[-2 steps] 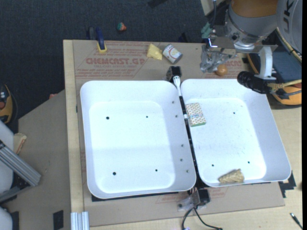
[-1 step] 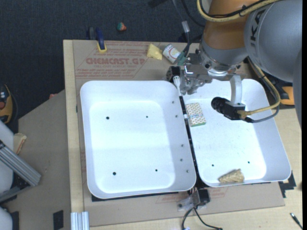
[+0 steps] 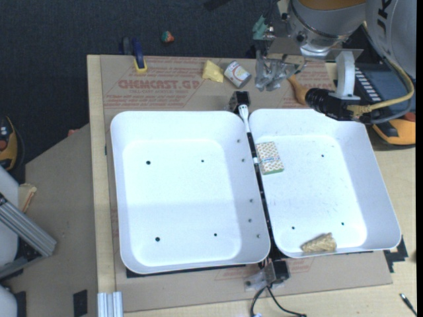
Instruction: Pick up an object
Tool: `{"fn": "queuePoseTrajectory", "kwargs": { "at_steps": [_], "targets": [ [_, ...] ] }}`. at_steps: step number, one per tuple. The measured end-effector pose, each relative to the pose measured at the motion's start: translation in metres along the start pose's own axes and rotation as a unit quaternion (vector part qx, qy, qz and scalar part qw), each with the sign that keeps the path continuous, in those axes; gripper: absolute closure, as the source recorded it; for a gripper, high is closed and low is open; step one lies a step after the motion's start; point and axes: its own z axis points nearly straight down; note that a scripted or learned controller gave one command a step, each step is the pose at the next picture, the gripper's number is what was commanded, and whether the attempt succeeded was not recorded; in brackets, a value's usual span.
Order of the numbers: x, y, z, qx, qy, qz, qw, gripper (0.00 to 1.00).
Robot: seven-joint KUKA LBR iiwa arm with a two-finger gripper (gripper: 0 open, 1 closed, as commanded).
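Gripper [image 3: 276, 78] above the bench beyond the bins' far rim, nothing seen between its fingers, open-or-closed state cannot be told; patterned packet [image 3: 269, 158] well nearer than it, in right bin [image 3: 370, 177] by the left wall; tan chunk [image 3: 319, 244] farther still, near corner.

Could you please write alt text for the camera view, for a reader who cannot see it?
The gripper hangs beyond the far edge of two white bins. The right bin holds a patterned packet and a tan lump.
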Motion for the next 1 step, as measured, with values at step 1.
{"fn": "queuePoseTrajectory", "kwargs": {
  "at_steps": [1],
  "targets": [
    [0.0359,-0.0828,0.1297,0.017,-0.001,0.0,0.9999,1.0]
  ]
}}
